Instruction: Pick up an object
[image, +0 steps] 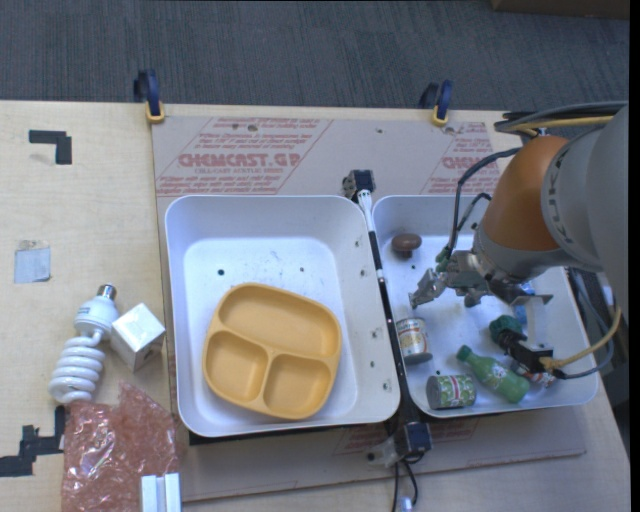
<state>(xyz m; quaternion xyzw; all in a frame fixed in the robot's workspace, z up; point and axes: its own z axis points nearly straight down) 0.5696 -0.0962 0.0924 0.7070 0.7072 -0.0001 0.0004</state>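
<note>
My gripper (428, 290) hangs over the middle of the right bin (470, 215), its fingers spread open with nothing between them. Below it lies a small tin can (411, 338) on its side near the bin's left wall. A green bottle (494, 373) lies toward the front right, and a green-labelled can (451, 390) rests at the front edge. A small brown object (405, 243) sits at the back left of this bin. A dark green item (505, 329) shows under the arm's wrist, partly hidden.
The left bin (260, 225) holds a yellow three-compartment tray (271, 348). Outside the bins at left lie a spiral light bulb (83, 352), a white cube (138, 335) and a crinkled pink bag (115, 455). Cables trail from the arm at right.
</note>
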